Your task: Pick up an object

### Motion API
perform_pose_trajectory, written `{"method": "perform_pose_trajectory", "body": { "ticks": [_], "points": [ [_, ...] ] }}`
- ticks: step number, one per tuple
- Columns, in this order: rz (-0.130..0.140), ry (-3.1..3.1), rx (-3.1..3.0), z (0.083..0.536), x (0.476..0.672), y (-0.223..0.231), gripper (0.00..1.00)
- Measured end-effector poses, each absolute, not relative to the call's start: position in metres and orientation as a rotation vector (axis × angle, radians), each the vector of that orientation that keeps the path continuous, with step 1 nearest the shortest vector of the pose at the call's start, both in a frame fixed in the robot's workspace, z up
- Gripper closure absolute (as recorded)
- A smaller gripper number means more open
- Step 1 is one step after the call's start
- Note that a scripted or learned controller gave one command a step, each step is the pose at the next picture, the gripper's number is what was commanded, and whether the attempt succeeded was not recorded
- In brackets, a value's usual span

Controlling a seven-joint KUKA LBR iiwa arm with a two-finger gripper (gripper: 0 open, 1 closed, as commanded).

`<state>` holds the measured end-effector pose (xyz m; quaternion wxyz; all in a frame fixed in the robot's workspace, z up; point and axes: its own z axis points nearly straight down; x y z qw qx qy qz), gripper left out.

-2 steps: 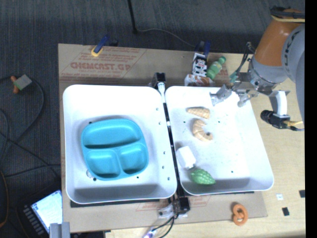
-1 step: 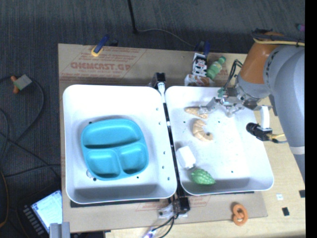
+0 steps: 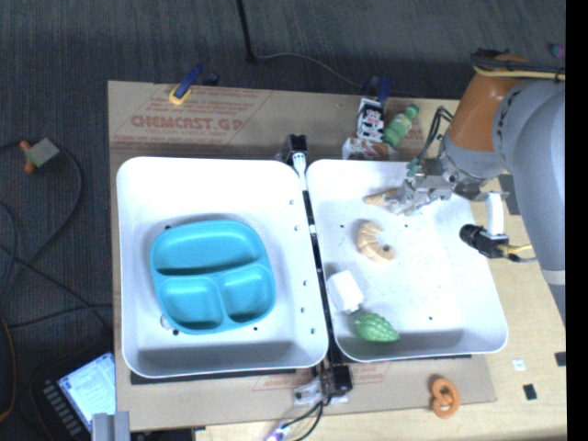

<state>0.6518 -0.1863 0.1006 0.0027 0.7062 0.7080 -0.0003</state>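
My gripper hangs low over the back of the right bin, on the grey arm with its orange band. A thin tan piece lies right at the gripper's tip, pointing left; whether it is gripped or only touched I cannot tell. Further forward in the same bin lie a tan croissant-shaped toy, a white block and a green knobbly toy. The left bin holds a blue divided tray.
Behind the right bin, on the bench, stand a green and white toy and a small printed pack. An orange ring lies on the bench in front. A black clip sits at the bins' back joint.
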Motion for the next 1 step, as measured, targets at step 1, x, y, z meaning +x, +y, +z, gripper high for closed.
{"method": "perform_pose_trajectory", "body": {
  "ticks": [1],
  "points": [
    [0.002,2.222,2.216,0.1826,0.6694,-0.1456,1.0]
  ]
}}
